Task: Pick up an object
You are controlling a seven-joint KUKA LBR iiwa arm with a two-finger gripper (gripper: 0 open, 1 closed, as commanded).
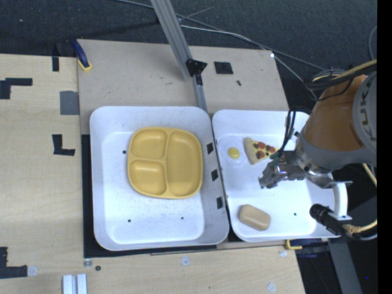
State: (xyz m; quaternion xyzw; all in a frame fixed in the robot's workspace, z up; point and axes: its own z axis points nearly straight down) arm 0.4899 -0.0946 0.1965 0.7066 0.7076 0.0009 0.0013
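Two bins: side by side on the bench (153, 72), left bin (104, 182) and right bin (294, 118), rims touching along the middle.
Landmark: right bin, everything below placed against it.
Arm (340, 127): reaching in over the right bin's right edge, orange band and grey body covering that side.
Gripper (269, 179): hanging low over the middle of the right bin, dark and bunched up; fingers too murky against the wrist to call spread or pressed together, cannot tell. Nothing seen pinched.
Pizza slice (257, 150): toy wedge with red dots, upper middle of the right bin, just beside the gripper on its upper left, apart from it.
Yellow piece (234, 153): small and round, upper left of the right bin, just left of the pizza slice.
Tan lump (253, 217): bread-roll shape, lying in the lower left of the right bin, below the gripper and clear of it.
Yellow tray (165, 162): three-compartment plate, out of the right bin altogether, flat in the left bin, near its middle.
Grey bar (174, 32): slanting down from the top toward the gap above the right bin's upper left corner.
Cables (257, 41): thin, curving over the dark floor beyond the right bin's far side.
Blue clip (81, 55): far to the left of the right bin, at the bench's upper left corner.
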